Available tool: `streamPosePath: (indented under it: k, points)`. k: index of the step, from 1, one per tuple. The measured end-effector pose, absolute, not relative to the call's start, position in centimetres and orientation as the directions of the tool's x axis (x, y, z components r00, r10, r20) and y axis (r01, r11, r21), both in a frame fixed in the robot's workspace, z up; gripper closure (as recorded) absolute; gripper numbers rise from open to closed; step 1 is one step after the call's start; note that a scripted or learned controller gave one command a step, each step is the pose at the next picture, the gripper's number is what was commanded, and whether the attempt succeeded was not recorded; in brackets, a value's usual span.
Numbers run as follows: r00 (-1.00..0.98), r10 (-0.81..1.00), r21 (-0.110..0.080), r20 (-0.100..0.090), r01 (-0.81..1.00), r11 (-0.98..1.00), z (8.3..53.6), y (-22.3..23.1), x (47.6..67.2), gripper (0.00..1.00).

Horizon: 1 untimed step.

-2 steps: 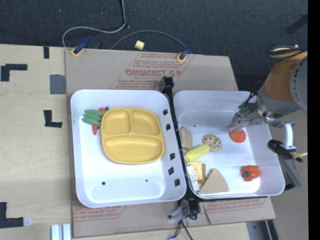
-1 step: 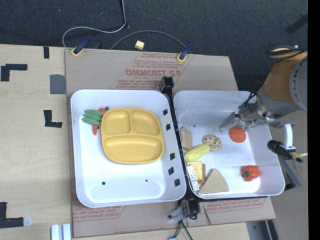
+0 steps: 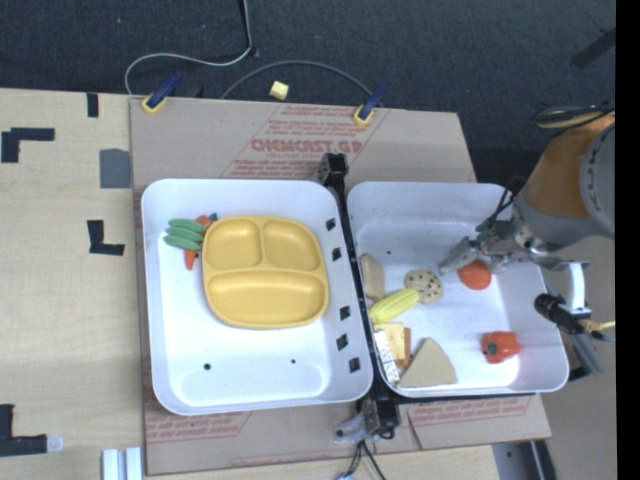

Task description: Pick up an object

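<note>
In the right bin [image 3: 440,203], my gripper [image 3: 474,257] comes in from the right, low over the bin's upper right part. A round orange-red tomato-like toy [image 3: 477,277] lies directly under and against its tip. Whether the toy is gripped is hidden from this angle. To the left of it lie a brown cookie [image 3: 424,285], a yellow corn cob [image 3: 396,304] and a pale bread piece [image 3: 372,274]. A second red toy [image 3: 499,346] sits near the bin's front right. A tan wedge [image 3: 431,364] and a yellow cracker [image 3: 392,343] lie at the front.
The left bin [image 3: 250,373] holds a yellow divided plate [image 3: 265,271]. Green beans with a small carrot [image 3: 187,234] lie by the plate's left edge. A black divider [image 3: 345,268] runs between the bins. Cables [image 3: 240,38] trail behind the bench.
</note>
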State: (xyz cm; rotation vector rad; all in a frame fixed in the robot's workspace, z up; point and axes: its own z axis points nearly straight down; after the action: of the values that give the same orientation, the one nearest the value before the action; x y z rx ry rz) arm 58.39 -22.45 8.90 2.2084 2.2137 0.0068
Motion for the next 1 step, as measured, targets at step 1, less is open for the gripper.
streamPosePath:
  k: [1]
  points:
    - [-0.002, 1.0, 0.015, -0.008, 1.0, 0.002, 10.0, -22.47, 58.47, 1.0]
